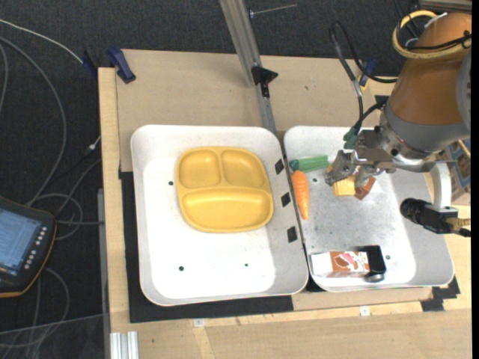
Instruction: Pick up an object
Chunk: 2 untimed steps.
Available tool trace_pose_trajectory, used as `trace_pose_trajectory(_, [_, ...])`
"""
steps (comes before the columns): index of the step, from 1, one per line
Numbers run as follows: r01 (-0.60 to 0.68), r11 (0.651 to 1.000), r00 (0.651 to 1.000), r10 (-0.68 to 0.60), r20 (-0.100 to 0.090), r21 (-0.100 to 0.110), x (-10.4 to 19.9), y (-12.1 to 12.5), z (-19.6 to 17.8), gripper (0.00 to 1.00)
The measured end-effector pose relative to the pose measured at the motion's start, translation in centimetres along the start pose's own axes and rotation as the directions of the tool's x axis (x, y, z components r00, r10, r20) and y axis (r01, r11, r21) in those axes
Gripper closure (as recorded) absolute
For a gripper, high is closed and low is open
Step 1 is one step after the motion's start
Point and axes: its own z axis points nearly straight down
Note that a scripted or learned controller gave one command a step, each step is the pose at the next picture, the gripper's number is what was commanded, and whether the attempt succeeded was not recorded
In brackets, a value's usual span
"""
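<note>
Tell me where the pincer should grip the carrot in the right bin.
Take the carrot across its thick orange middle, coming straight down from above. It lies flat, running lengthwise along the right bin's left wall, so close the fingers across its narrow width, probably with one finger near that wall.

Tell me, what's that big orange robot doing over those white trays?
The robot arm is reaching in over the right bin, with its gripper low above a small yellow block and a brown piece. I can't tell if it has grabbed anything. An orange carrot and a green stick lie by that bin's left wall, and a small carton sits at the near edge. The left bin holds a yellow divided plate.
</note>
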Motion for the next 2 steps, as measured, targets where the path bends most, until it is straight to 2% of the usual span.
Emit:
trace_pose_trajectory(1, [-0.001,1.000,1.000,0.001,0.000,0.002,4.3,2.3,1.9,1.00])
trace_pose_trajectory(2, [0.000,1.000,1.000,0.000,0.000,0.001,10.3,4.6,2.7,1.00])
